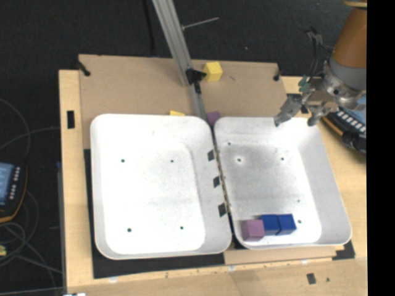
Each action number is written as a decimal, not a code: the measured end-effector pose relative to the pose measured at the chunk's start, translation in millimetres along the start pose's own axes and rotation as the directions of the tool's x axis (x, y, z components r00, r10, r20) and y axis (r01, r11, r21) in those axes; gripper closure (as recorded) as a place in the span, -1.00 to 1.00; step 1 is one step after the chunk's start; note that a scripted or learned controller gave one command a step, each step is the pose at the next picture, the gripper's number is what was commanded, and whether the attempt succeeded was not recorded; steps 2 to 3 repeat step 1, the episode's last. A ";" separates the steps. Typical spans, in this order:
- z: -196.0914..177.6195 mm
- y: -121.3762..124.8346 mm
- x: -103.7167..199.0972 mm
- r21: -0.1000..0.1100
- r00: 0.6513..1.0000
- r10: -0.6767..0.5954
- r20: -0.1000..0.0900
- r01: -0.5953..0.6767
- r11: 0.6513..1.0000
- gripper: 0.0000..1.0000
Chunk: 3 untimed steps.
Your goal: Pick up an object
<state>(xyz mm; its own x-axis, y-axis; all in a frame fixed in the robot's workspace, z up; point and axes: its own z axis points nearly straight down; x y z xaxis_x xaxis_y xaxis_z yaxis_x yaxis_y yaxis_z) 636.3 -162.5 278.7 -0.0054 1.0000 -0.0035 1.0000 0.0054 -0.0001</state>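
Above the far right corner of the right bin [321, 165], the gripper [297, 117] is hanging with its two fingers spread apart and nothing between them. Well apart from it, at that bin's near edge, a blue block [277, 223] is lying just beside a purple block [252, 229]. Outside the bins, a yellow block [213, 71] is sitting on the brown board [136, 85] behind the left bin [148, 184].

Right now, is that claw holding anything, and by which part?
Nothing. The gripper hangs open over the right bin's far edge; the blue blocks and purple block lie at its near edge.
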 end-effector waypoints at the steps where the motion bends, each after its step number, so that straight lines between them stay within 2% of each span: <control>1: -19.5 11.9 -33.8 -0.005 1.000 0.007 0.000 -0.007 1.000 -1.00; 3: -19.5 11.9 -33.8 -0.005 1.000 0.007 0.000 -0.007 1.000 -1.00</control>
